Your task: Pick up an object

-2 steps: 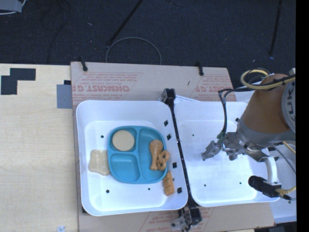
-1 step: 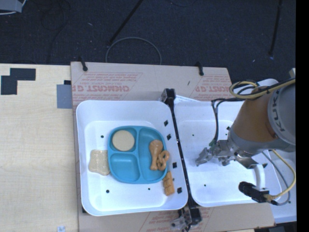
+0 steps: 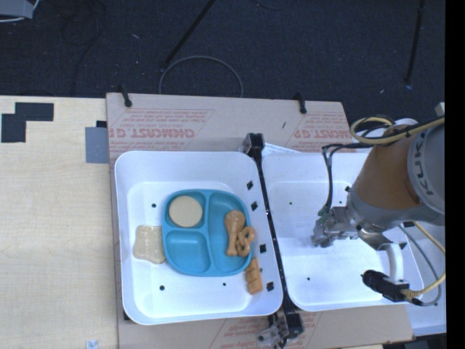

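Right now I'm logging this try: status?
Pincer low over right bin, nothing seen held. Pretzel on blue tray, left bin. Divider between.

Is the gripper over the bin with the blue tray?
No, the gripper is over the right bin; the blue tray lies in the left bin.

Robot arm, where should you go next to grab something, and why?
Probably move left across the divider, toward the left bin. The gripper hangs over the right bin, while the blue tray, the round tan piece, the pretzel-like piece and the pale piece all lie in the left one.
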`<state>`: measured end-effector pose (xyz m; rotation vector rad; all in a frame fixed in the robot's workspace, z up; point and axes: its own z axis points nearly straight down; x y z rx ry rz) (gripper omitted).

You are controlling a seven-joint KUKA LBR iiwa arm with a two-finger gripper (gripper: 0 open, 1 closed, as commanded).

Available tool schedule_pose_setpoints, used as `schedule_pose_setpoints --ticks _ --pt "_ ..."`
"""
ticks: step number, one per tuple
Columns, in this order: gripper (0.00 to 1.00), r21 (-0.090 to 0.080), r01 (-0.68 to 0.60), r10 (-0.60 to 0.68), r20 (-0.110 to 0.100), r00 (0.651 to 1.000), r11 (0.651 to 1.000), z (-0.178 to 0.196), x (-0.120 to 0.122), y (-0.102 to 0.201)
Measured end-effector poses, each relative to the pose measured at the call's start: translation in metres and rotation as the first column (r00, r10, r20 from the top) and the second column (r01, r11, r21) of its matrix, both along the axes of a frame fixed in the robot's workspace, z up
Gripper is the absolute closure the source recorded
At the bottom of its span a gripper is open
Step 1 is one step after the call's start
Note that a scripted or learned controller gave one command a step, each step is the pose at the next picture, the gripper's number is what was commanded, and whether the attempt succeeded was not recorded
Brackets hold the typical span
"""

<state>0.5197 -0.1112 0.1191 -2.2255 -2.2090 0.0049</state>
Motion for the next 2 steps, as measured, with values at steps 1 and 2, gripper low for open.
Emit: schedule_pose_setpoints --ticks 1,2 --pt "1.00 -0.002 -0.008 0.008 0.008 1.000 1.000 0.047 0.009 -0.001" --pt "1.00 -0.002 -0.007 0.008 0.008 1.000 1.000 0.089 0.006 -0.002"
